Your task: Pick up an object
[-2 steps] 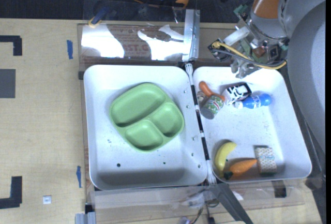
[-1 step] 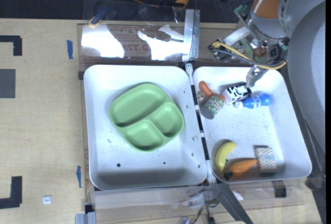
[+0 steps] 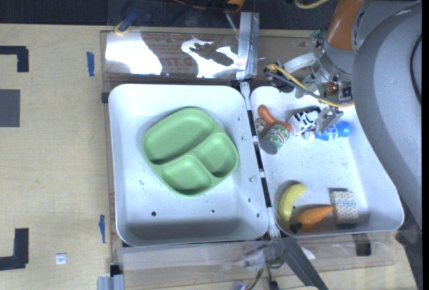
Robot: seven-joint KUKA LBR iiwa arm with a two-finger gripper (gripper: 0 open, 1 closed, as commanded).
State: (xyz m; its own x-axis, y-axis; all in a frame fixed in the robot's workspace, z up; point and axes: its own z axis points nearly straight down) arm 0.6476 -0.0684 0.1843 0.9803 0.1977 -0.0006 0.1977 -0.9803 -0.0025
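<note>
The right bin [image 3: 375,178] holds several small objects. My gripper [image 3: 326,118] hangs low over the bin's far part, right between a black-and-white striped toy [image 3: 306,121] and a blue object [image 3: 337,130]. Left of them lie a small grey-green can [image 3: 275,137] on its side and an orange-red sausage [image 3: 265,112]. Near the front wall sit a yellow banana [image 3: 289,198], an orange carrot [image 3: 315,215] and a small patterned box [image 3: 344,206]. I cannot see anything clearly held by the gripper.
The left bin [image 3: 127,201] contains a green divided plate [image 3: 190,150]. A metal divider [image 3: 247,47] and a clear panel stand behind the bins. The grey arm [image 3: 392,81] covers the right bin's far right corner, with cables [image 3: 295,78] around the wrist.
</note>
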